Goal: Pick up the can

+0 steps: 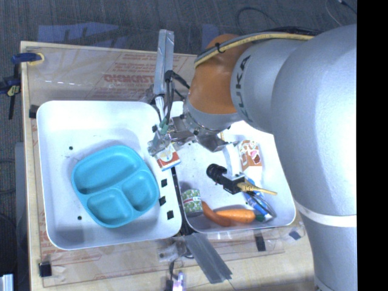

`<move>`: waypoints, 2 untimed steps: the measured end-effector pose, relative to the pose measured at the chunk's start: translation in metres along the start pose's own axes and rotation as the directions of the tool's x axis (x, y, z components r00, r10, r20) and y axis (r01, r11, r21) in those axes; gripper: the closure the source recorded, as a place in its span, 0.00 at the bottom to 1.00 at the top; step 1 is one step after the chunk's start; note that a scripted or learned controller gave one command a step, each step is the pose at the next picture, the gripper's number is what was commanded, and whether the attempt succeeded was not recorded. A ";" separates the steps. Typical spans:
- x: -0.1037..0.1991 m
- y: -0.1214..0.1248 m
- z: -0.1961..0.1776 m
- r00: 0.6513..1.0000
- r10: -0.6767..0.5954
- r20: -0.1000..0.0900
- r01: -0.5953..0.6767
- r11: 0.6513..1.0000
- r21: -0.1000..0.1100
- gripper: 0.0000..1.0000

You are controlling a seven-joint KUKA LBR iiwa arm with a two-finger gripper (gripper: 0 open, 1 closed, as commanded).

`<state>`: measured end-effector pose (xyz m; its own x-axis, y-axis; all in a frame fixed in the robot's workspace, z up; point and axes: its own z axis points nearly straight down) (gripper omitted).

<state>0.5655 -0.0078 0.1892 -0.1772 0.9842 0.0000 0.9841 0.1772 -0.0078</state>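
White bins on bench, arm hiding right bin's far part, tool grip unclear, can beside carrot.

Can hemmed: bin wall left, carrot right; open above.

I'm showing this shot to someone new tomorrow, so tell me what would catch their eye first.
The bulky grey arm with its orange band dominates the right side, hiding much of the right bin. Next comes the bright blue divided plate lying in the left bin. The end effector hangs over the divider between the bins, above a small red-and-white packet, while the can lies at the right bin's front left beside a carrot.
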 end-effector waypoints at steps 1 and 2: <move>0.043 -0.056 -0.030 0.999 -0.051 0.000 0.051 0.999 -0.002 1.00; -0.017 -0.042 -0.058 0.991 0.133 0.001 -0.133 0.991 -0.002 1.00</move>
<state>0.5278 -0.0318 0.2475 -0.0445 0.9990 -0.0019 0.9990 0.0445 -0.0057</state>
